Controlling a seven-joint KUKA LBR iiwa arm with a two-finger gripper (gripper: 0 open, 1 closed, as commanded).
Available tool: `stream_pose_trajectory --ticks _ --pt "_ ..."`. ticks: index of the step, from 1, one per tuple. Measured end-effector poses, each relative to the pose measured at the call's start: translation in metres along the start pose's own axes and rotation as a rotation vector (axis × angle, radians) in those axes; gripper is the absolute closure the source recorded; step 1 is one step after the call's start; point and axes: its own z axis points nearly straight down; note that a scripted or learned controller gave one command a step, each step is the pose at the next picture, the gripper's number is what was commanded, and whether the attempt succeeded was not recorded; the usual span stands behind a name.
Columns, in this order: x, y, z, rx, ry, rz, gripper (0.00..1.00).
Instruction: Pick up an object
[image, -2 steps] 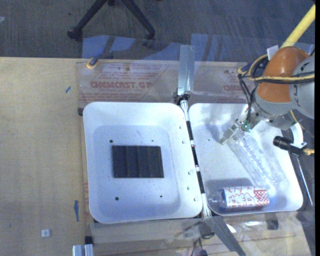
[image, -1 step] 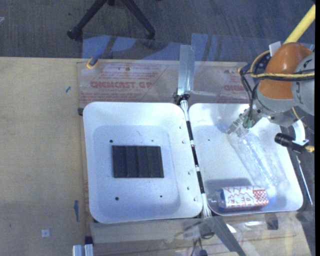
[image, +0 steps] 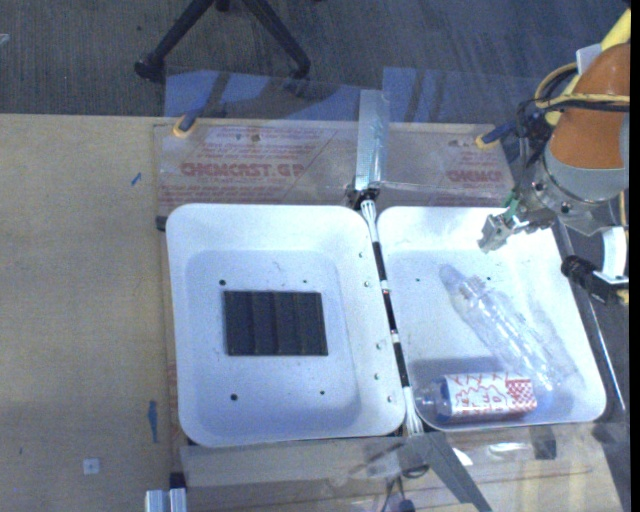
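Note:
A clear plastic bottle (image: 500, 322) lies slantwise in the right bin (image: 420, 240). Along that bin's front wall lies a second bottle with a red and white label (image: 482, 395). A dark ribbed rectangular pad (image: 275, 323) lies flat in the middle of the left bin (image: 200, 250). My gripper (image: 497, 231) hangs over the back right part of the right bin, above and beyond the clear bottle's neck, with nothing seen in it. The orange band of the arm (image: 592, 110) sits above it at the right edge.
Clear plastic sheets with red print (image: 250, 168) stand behind both bins. A metal divider (image: 372, 150) runs between the bins at the back. Bare wooden bench (image: 70, 300) spreads to the left. Chair legs (image: 230, 40) stand on the floor beyond.

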Motion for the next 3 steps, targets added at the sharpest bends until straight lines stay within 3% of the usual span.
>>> stream_pose_trajectory --ticks 1,2,3 --pt "0.000 0.000 0.000 0.000 0.000 0.000 0.00" --pt "-0.036 0.000 0.046 0.002 0.002 -0.124 0.00" --pt "-0.001 -0.044 0.103 -0.003 0.000 -0.127 0.00"
